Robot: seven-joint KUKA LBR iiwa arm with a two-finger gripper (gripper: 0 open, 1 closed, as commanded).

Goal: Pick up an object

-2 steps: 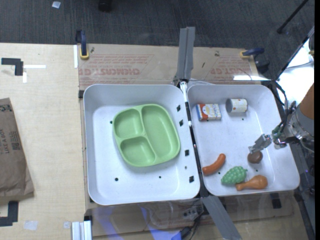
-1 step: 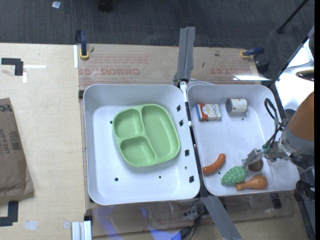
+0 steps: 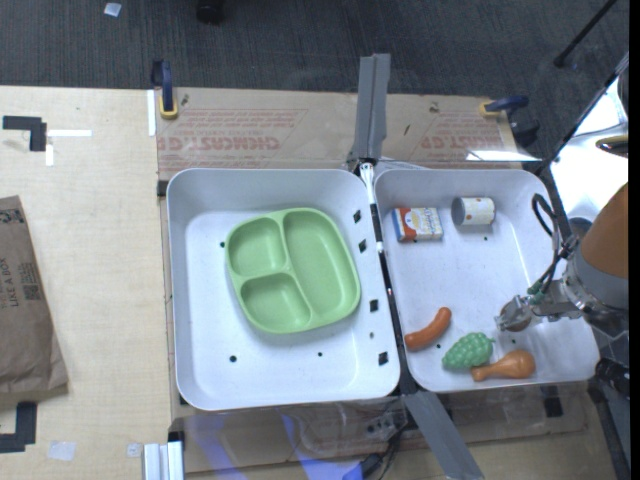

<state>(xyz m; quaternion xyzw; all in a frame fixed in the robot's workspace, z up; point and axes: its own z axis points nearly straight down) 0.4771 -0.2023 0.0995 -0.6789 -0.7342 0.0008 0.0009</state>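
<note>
Tool [image 3: 513, 313] low in the right bin [image 3: 520, 183], near its right wall; can't tell how far open it is, too small and blurred. Nothing seen between its tips. It sits just above the drumstick [image 3: 505, 367] and right of the green bumpy toy [image 3: 468, 351], close to both, contact unclear. Sausage [image 3: 428, 329] lies left of those, near the bin divider. Small box [image 3: 417, 224] and a white can [image 3: 474, 211] sit at the back of the right bin, well apart from the tool. Bare bin floor in the middle between them. Left bin [image 3: 190, 268] holds a green divided plate [image 3: 293, 269], centered, open floor around it. Tabletop [image 3: 90, 268] to the left carries a brown paper bag [image 3: 25, 298].
</note>
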